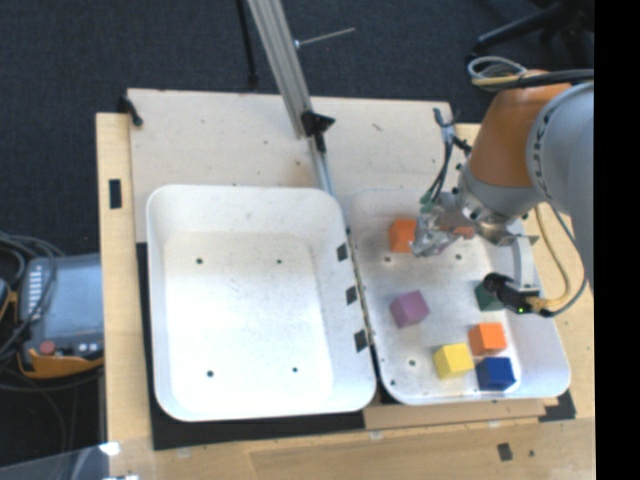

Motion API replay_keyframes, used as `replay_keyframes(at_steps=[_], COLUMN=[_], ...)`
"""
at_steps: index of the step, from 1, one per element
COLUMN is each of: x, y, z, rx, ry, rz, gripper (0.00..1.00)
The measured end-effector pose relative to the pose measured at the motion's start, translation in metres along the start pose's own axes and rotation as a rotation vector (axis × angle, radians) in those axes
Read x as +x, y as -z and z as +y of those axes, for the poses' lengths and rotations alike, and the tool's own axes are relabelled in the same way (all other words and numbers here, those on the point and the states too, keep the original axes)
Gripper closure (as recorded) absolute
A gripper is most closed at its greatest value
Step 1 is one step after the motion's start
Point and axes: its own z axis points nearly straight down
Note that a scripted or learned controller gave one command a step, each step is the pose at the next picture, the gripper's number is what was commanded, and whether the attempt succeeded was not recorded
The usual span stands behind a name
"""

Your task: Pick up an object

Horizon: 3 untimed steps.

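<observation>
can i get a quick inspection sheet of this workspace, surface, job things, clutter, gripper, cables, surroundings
surface: wooden bench bearing a left white bin and a right white bin side by side.
job's things: all in the right bin: orange block beside the gripper, purple block, yellow block, second orange block, blue block.
clutter: nothing seen.
grippers: gripper low over the right bin, next to the orange block; finger state cannot be told.
cables: cables run along the arm's wrist.
surroundings: dark carpet, slanted metal rail, handheld pendant at left, chair base at top right.
</observation>
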Motion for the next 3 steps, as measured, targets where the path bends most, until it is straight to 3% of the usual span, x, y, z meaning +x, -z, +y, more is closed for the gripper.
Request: replay_keyframes(at_steps=[2,3], x=[-0.006,-0.007], y=[0.109,0.13], z=[-0.003,-0.002], rx=[-0.001,0.001], ry=[0.008,0.011], rz=[-0.002,-0.001], gripper=[1.0,1.0])
